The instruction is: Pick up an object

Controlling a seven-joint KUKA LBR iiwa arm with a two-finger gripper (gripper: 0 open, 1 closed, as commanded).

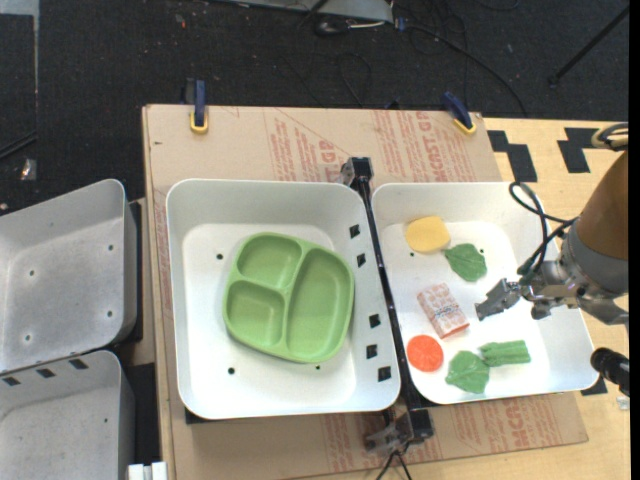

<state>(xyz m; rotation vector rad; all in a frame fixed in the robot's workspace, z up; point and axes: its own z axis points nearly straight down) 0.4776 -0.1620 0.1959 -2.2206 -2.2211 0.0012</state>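
Note:
The right bin (520,196) holds several small items. A yellow lump (427,234) lies near the back, with a green leafy piece (466,261) beside it. A pink striped block (442,309) sits mid-bin, and a red disc (425,352) lies in front of it. Another green leafy piece (467,371) and a green oblong piece (505,352) rest near the front wall. My gripper (498,299) hangs over the right half of this bin, just right of the pink block and above the green oblong piece. Nothing is visibly held in it.
The left bin (190,268) carries a green divided plate (290,296). A black divider (375,268) runs between the bins. Grey panels (60,268) lie off the bench to the left. Cables trail along the arm (605,238) at the right bin's edge.

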